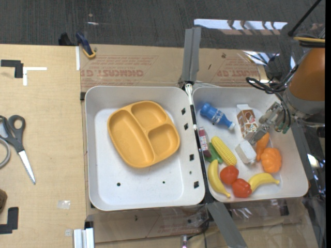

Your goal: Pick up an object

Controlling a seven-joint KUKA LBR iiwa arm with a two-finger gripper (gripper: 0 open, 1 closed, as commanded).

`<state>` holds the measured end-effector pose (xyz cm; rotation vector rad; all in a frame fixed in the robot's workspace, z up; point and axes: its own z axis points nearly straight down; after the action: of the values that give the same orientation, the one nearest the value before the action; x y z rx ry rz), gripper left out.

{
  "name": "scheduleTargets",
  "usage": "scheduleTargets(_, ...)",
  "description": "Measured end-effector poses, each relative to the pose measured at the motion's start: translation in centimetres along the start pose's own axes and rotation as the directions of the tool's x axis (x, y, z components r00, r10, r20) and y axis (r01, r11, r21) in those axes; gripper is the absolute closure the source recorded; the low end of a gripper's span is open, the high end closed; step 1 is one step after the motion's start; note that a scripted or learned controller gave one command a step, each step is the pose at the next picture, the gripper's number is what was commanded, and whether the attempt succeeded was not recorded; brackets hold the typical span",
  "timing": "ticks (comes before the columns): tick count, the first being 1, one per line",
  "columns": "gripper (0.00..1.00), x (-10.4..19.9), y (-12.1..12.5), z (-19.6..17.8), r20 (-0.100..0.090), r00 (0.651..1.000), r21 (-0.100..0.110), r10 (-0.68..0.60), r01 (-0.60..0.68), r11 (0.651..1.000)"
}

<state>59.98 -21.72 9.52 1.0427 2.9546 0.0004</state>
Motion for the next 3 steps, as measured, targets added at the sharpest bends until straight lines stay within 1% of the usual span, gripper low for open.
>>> scheduleTargets(1,0.0,7.1,3.4,0.2,-0.007,0.986,0.003,0.169,-0.169,0.986)
scheduleTargets(2,0.0,7.4,7.1,0.0,0.005,0.963,0.007,0.269,-0.269,0.963)
scheduleTargets(3,0.0,2.8,10.4,0.4,-0.033,0.878,0.07,0.478,-0.475,0.877)
